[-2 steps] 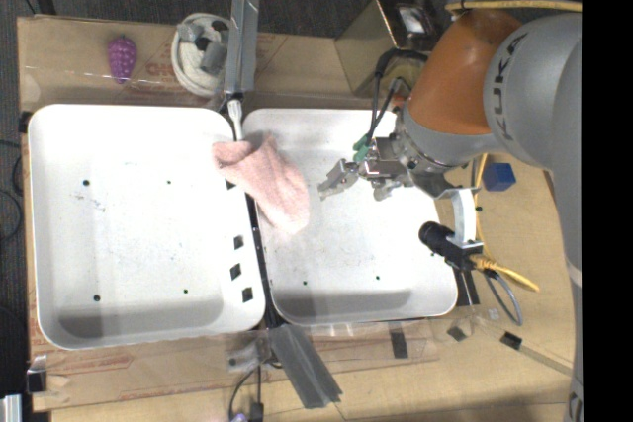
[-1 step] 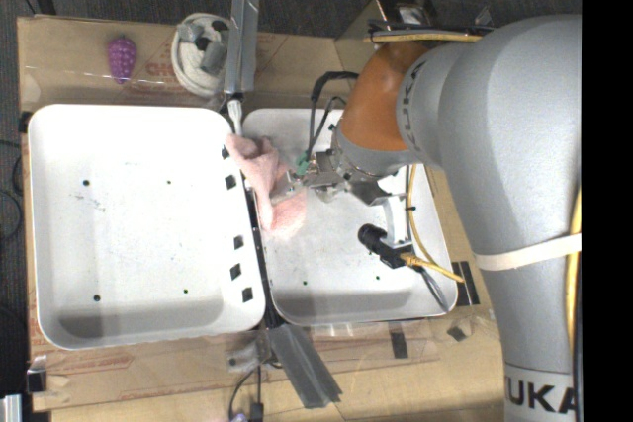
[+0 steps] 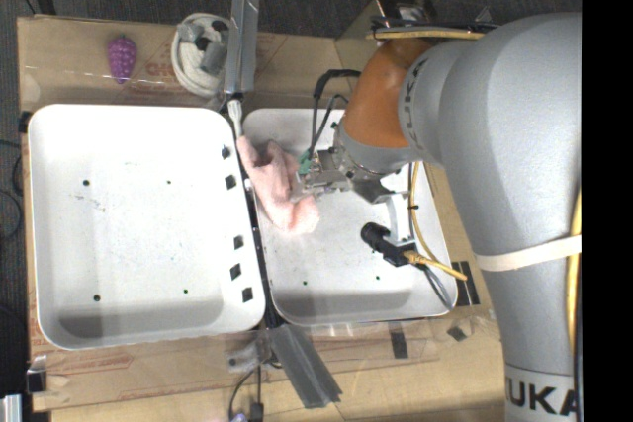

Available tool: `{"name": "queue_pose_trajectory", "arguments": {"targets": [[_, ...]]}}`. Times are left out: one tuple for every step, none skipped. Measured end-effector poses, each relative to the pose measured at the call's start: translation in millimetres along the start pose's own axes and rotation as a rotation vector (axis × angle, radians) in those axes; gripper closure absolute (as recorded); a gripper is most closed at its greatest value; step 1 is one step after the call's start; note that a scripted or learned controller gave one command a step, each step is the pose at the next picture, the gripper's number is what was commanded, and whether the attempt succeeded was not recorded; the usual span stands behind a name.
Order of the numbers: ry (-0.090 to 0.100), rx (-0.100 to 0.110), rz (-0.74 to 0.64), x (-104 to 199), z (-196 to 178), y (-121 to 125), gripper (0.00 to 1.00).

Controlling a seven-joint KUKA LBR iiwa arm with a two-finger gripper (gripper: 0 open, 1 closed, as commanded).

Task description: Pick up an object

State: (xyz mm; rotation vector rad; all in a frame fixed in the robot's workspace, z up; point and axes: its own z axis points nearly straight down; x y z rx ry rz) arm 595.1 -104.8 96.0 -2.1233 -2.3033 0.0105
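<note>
A pale pink soft object (image 3: 280, 185) lies in the right bin (image 3: 336, 296), against its left wall. My gripper (image 3: 309, 171) is down in that bin at the pink object's right edge, touching or very close to it. The wrist and arm cover the fingers from above.
The left bin (image 3: 129, 212) sits beside the right one, parted by a grey divider bar (image 3: 249, 212). On the cardboard behind the bins lie a purple grape-like item (image 3: 122, 57) and a white coiled object (image 3: 201, 52). The big grey arm fills the right side.
</note>
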Motion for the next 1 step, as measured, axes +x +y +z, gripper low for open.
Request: {"name": "queue_pose_trajectory", "arguments": {"targets": [[-0.002, -0.005, -0.009, 46.8, -93.5, 51.1, 1.0]]}}
